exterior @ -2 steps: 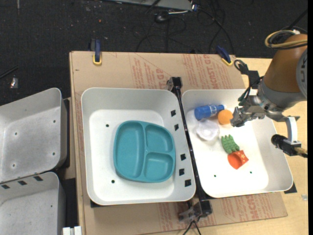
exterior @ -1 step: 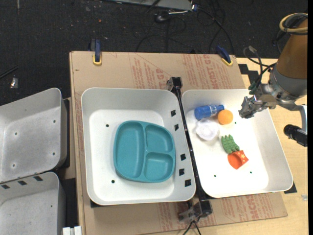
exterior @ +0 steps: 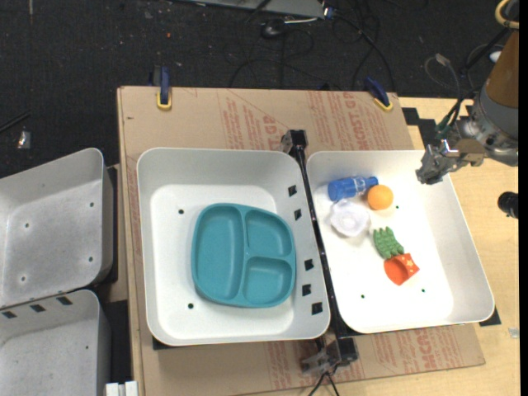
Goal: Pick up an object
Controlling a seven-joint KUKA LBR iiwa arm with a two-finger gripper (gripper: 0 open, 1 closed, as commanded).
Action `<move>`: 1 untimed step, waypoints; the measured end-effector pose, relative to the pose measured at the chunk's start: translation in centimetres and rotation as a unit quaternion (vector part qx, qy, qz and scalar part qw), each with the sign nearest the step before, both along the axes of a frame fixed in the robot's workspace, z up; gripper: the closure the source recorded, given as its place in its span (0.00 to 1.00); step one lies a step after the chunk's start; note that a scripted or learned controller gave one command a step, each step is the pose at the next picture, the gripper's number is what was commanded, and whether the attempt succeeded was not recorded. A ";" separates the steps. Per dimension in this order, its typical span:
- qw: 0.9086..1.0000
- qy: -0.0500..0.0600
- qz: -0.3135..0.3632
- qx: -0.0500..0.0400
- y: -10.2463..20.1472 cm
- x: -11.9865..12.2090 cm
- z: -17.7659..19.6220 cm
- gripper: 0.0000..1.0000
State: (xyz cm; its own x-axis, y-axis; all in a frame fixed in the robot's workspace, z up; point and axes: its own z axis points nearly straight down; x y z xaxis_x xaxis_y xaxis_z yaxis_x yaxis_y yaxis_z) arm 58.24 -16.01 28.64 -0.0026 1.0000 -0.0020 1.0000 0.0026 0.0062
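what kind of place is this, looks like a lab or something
Most likely a robotics lab test bench. Two white bins, left and right, sit on a cardboard sheet clamped at its far edge, a robot arm's gripper reaches in, and loose cables trail across the dark floor.

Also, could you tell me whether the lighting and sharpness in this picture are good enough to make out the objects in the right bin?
In the camera view the light is even and soft: the white bins show no harsh glare, the blue bottle, orange ball and green toy read clearly with faint shadows; the tool is dark and slightly blurred, and the floor behind stays dim.
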 end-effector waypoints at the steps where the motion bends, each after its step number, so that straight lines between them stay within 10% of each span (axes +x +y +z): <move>1: 1.000 0.004 0.002 0.002 5.3 -1.1 -1.9 1.00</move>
